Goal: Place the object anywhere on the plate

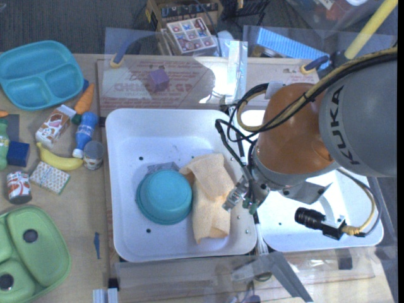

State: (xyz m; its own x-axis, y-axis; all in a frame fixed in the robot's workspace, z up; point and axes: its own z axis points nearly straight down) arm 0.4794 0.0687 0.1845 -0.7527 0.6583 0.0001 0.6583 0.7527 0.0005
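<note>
the gripper [243,197] hovered at the left bin's [120,144] right edge over the yellow cloth [208,194], whether spread or pinching i couldn't tell, with the blue plate [165,197] just beside, so a snagged cloth could have dragged it.

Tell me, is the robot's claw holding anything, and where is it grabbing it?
It can't be told. The gripper sits at the right edge of the yellow cloth, beside the blue bowl, but the view doesn't show the cloth between its fingers.
</note>
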